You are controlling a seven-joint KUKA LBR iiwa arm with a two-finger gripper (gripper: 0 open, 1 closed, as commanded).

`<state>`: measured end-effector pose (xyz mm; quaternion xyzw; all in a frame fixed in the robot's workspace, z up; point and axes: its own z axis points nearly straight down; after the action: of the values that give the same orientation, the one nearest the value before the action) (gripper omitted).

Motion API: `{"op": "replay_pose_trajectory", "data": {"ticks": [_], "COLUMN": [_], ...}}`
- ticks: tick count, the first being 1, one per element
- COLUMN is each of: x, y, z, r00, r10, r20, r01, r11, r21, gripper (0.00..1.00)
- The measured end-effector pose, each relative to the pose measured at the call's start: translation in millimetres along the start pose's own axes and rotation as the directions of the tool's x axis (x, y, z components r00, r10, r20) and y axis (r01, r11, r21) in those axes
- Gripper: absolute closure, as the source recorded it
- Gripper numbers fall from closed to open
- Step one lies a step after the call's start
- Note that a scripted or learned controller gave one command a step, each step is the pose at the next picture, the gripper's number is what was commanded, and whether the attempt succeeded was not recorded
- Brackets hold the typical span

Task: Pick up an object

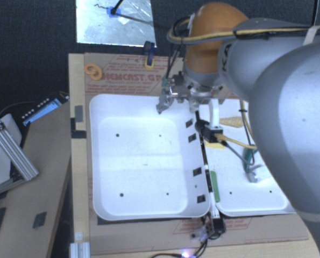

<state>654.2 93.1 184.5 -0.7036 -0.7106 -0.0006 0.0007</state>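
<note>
Camera view: gripper (164, 105) hangs over the far right corner of the left bin (143, 165), close to the rim; open or closed, cannot tell (too small and blurred), and nothing is seen held in it. Candidate things all lie in the right bin (256, 198), apart from the gripper, to its right in the view and nearer the camera: a tan piece (230, 122) closest to it, a teal piece (249, 157) further on and partly under the grey arm (278, 95), and a green strip (214, 186) along the wall between the bins. Cardboard (127, 74) under the bins carries red print beyond the left bin; letters like "MCAST" show, the rest unreadable, with an orange ring mark (93, 71) at its left.
</note>
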Motion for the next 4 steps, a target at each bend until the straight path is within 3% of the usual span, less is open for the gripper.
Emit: {"op": "replay_pose_trajectory", "data": {"ticks": [1,2,3,4], "x": [77,140,141,141], "y": [14,16,-37,-46], "z": [60,-25,90,63], "r00": [1.000,1.000,1.000,1.000], "r10": [-0.001,0.000,0.008,0.009], "r20": [-0.001,-0.004,0.004,0.001], "r01": [0.001,0.000,-0.008,-0.009], "r11": [1.000,1.000,1.000,1.000], "r21": [0.000,-0.009,0.012,0.001], "gripper": [0.00,0.00,0.00,0.00]}}
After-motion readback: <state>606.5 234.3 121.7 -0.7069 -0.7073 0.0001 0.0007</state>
